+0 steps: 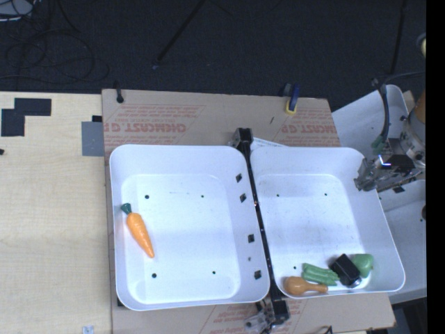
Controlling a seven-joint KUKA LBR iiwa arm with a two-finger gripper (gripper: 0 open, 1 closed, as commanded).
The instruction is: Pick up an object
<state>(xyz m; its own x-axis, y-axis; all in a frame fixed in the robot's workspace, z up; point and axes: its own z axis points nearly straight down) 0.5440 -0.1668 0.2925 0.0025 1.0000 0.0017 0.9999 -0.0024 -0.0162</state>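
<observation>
An orange carrot (140,233) with a green top lies at the left side of the left bin (181,164). In the front right corner of the right bin (306,162) sit a green pod-shaped vegetable (320,274), an orange-tan pear-like piece (304,286), a black block (345,269) and a light green piece (363,261), all close together. My gripper (370,179) hangs over the right rim of the right bin, well behind those objects, with nothing visible in it.
The bins rest on a cardboard sheet (208,120) with a black divider clamp (243,139) between them. A blue-and-yellow clamp (292,99) stands at the cardboard's back edge. A wooden table (49,221) lies to the left.
</observation>
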